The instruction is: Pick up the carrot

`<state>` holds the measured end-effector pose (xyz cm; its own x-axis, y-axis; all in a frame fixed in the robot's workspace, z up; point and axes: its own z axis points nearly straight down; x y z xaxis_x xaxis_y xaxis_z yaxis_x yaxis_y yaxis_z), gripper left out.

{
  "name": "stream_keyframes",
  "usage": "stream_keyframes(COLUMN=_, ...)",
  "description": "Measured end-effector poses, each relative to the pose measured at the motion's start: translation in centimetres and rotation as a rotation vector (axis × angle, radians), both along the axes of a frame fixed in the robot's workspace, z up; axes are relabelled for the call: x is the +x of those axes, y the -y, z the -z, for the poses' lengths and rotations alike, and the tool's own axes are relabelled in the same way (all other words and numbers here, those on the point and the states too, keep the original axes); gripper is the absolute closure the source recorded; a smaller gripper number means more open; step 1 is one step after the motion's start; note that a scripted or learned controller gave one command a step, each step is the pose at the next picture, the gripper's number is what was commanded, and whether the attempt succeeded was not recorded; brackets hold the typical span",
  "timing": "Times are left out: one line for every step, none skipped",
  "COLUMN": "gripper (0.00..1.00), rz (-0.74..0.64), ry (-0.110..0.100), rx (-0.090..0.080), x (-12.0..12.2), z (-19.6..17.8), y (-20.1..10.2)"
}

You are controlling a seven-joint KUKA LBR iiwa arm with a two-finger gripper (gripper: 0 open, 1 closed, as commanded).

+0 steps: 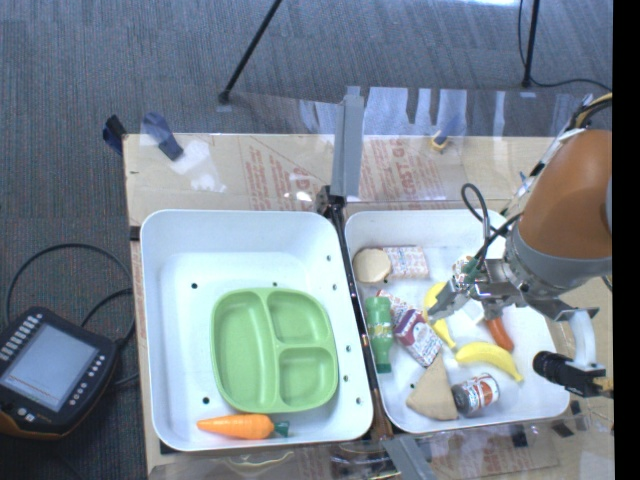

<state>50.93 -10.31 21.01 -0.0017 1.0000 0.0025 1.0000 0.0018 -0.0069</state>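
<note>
Carrot (236, 426) lying flat in left bin (175, 268), against the near wall, just below green divided plate (274, 349). Long axis running left to right, pointed orange tip toward the left, green stub toward the right. Jaws (470, 293) hanging over right bin (520, 393), well apart from the carrot, above a clutter of banana (492, 357), green bottle (379, 328), can (476, 393) and packets. Cannot tell whether open or closed. Nothing visibly gripped.
</note>
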Motion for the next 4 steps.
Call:
stream_keyframes(gripper=0.00, rz=-0.399, ry=0.004, rx=0.002, x=3.1, z=12.4, y=1.8)
stream_keyframes(gripper=0.00, rz=-0.447, ry=0.007, rx=0.000, x=5.0, z=4.1, y=3.0)
stream_keyframes(gripper=0.00, rz=-0.556, ry=0.007, rx=0.001, x=1.5, z=12.3, y=-0.4)
stream_keyframes(gripper=0.00, rz=-0.739, ry=0.009, rx=0.001, x=7.3, z=2.3, y=1.0)
